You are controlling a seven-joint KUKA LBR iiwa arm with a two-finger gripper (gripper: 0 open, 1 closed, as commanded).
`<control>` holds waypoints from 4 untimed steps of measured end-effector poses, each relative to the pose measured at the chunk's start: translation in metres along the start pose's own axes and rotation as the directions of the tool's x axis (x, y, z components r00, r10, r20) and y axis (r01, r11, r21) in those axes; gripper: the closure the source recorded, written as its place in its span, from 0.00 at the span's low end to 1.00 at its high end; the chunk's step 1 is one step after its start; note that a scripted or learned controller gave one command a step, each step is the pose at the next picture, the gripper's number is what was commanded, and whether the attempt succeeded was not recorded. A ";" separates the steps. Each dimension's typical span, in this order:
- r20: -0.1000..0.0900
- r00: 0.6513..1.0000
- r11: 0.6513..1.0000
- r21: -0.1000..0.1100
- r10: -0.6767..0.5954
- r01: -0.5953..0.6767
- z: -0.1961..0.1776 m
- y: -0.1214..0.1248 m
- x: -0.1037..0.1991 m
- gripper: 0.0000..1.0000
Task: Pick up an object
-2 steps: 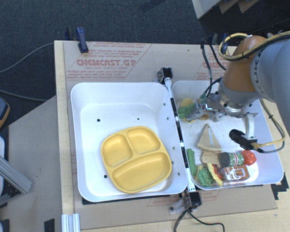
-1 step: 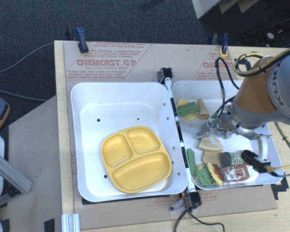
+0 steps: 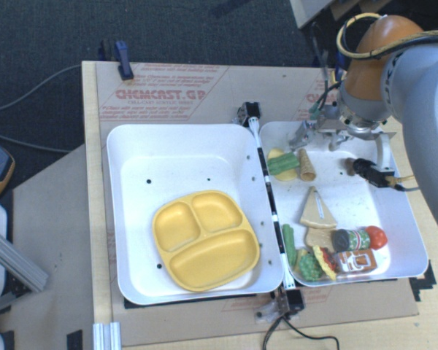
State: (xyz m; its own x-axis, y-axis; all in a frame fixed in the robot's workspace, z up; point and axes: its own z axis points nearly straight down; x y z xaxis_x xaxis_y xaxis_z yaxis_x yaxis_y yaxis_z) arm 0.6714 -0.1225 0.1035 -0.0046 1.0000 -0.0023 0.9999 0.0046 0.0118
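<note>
My gripper (image 3: 319, 137) hangs over the far end of the right bin (image 3: 401, 217), open, with nothing between its fingers. Just below and left of it lie a green and yellow toy vegetable (image 3: 281, 163) and a tan cone (image 3: 306, 165). Nearer the front of this bin are a tan wedge (image 3: 317, 210), a small bottle with a red cap (image 3: 359, 239), a slim green pod (image 3: 288, 238), a leafy green piece (image 3: 307, 265) and a red packet (image 3: 355, 262). The grey arm with its orange band (image 3: 372, 57) comes in from the upper right.
The left bin (image 3: 131, 159) holds a yellow divided plate (image 3: 206, 240) towards its front. A black clip (image 3: 250, 111) sits where the two bins meet at the back. A blue clamp (image 3: 122, 59) grips the board's far left edge.
</note>
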 end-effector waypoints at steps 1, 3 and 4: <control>0.003 1.000 1.000 0.000 0.007 -0.007 -0.078 -0.002 -0.041 0.00; -0.003 1.000 1.000 0.017 0.005 -0.005 0.021 -0.094 0.005 0.00; -0.005 1.000 1.000 0.017 0.006 -0.006 0.018 -0.123 0.018 0.00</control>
State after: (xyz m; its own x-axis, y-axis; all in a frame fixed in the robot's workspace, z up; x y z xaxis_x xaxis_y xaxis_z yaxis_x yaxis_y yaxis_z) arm 0.5481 -0.1052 0.0844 0.0015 1.0000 0.0024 1.0000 -0.0014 -0.0052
